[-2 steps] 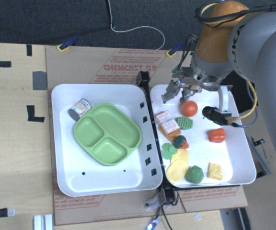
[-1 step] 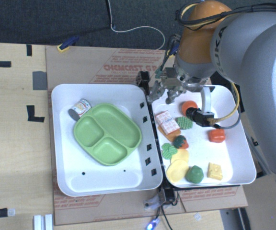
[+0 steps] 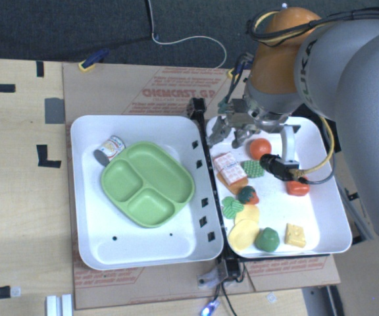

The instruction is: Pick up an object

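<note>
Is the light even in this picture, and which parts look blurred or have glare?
In the camera view the light is soft and even; the green tray casts only a faint shadow on the left bin, whose white floor looks slightly washed out. The arm, near the lens, is softer than the toy food.

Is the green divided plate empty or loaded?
Empty: the green divided plate shows three bare compartments; the small can lies beside it.

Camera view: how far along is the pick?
Done: the end effector is low over the right white bin. In hand: nothing visibly between its fingers. Left: grasp and lift an item, perhaps the pink-and-white box just below it.
</note>
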Controlling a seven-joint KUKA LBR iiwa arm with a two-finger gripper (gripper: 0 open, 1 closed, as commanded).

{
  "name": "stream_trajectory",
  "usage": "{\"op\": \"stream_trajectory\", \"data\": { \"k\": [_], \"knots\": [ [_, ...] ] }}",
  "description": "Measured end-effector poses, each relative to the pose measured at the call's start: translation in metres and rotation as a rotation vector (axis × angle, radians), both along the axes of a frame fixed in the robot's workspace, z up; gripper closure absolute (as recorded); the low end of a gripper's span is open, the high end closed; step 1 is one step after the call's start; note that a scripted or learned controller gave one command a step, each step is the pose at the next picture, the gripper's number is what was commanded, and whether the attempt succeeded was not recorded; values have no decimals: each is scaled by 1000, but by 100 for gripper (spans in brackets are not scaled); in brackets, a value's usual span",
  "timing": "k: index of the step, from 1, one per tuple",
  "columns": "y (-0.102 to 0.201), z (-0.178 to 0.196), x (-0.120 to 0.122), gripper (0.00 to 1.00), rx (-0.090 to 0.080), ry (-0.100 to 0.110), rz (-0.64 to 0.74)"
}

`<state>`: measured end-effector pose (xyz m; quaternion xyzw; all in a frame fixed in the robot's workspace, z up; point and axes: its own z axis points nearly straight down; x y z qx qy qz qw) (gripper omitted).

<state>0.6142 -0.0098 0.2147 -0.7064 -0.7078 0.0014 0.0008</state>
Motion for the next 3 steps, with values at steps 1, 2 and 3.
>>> {"op": "stream_trajectory", "data": {
  "k": [1,2,3],
  "knots": [
    [4,-1,6,100,1,-2,0],
    [4,0,8,100,1,-2,1],
    [-6,12,9,100,1,-2,0]
  ]
}}
